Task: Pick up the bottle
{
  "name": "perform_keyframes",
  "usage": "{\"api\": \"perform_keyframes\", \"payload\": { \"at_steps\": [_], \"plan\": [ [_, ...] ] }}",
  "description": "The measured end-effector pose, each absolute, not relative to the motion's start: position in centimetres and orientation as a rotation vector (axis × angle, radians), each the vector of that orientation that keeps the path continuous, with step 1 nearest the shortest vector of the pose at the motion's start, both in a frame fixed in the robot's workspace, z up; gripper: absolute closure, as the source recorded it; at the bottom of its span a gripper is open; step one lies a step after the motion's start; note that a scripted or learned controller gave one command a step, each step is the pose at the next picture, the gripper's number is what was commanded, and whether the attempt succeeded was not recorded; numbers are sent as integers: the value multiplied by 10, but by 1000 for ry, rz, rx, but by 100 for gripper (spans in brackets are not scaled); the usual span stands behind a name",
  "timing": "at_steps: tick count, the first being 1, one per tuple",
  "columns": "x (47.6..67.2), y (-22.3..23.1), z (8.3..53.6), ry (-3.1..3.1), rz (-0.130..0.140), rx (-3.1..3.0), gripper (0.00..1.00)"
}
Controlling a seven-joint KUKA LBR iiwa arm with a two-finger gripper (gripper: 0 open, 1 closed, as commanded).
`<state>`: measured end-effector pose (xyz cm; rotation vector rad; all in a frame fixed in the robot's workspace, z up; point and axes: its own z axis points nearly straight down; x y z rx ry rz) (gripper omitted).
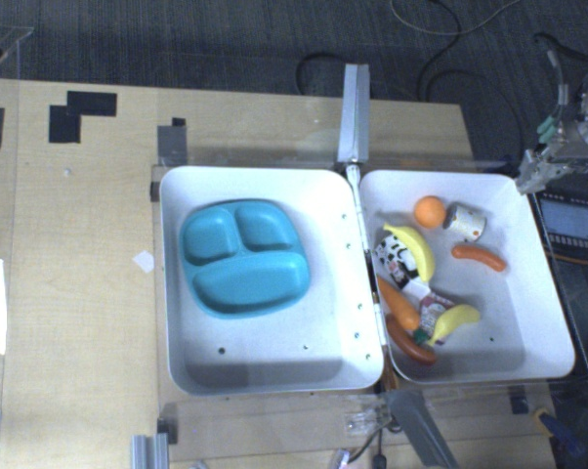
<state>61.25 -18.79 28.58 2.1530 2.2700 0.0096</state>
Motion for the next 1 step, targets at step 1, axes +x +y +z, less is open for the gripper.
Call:
{"api": "perform_keyframes", "payload": {
  "at_steps": [1],
  "plan": [
    [595,-203,188,1915,3,2487,100]
  ]
}}
